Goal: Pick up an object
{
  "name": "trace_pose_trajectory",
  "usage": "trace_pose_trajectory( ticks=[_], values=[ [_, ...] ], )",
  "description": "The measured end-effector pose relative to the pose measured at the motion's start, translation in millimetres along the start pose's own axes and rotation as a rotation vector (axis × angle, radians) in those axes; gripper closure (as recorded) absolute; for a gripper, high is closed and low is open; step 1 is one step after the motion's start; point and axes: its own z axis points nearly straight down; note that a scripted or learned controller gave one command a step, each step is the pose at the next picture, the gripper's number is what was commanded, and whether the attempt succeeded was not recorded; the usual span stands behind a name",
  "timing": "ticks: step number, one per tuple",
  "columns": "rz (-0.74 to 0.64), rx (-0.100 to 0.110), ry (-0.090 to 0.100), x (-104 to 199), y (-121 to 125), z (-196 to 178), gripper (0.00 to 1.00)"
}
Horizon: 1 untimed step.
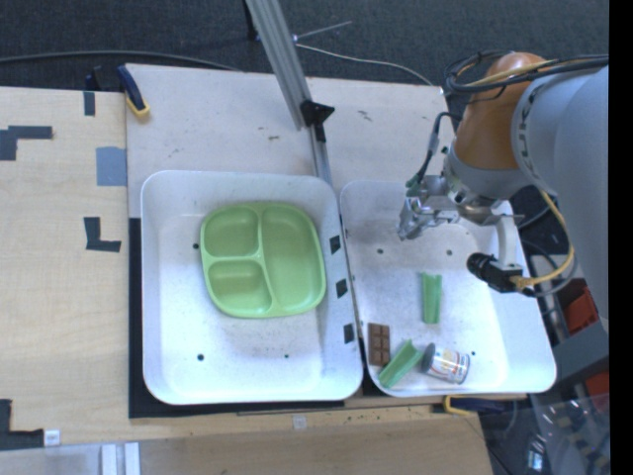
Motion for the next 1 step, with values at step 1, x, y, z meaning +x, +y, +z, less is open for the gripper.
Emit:
trace_pose_trajectory(
  ticks=[1],
  values=[
    [0.000, -0.002, -0.001, -2.6, -1.4, -63.1, 1.00]
  ],
)
